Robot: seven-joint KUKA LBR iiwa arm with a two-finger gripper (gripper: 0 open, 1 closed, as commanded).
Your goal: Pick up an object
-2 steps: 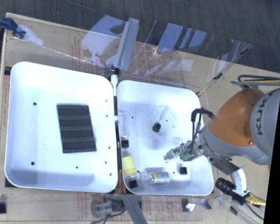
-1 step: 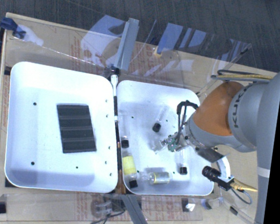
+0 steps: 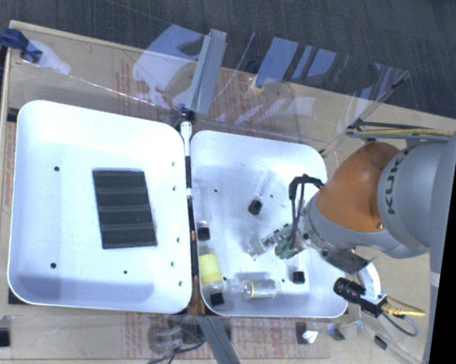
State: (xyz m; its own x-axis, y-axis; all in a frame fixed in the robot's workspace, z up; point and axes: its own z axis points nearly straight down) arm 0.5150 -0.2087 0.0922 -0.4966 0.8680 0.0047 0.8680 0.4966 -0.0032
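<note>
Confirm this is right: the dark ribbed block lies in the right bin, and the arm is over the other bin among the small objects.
Not quite. In the camera view the dark ribbed block lies in the left bin, not the right. The arm is over the other bin, the right bin, among the small objects, as you said.

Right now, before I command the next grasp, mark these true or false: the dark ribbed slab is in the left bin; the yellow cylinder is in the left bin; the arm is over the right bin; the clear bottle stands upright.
1. The dark ribbed rectangular slab lies in the left white bin. True.
2. The small yellow cylinder lies in the left bin. False: it lies in the right white bin, near the edge next to the left bin.
3. The grey arm with the orange band is over the right bin. True.
4. The clear plastic bottle stands upright. False: it lies on its side.
</note>
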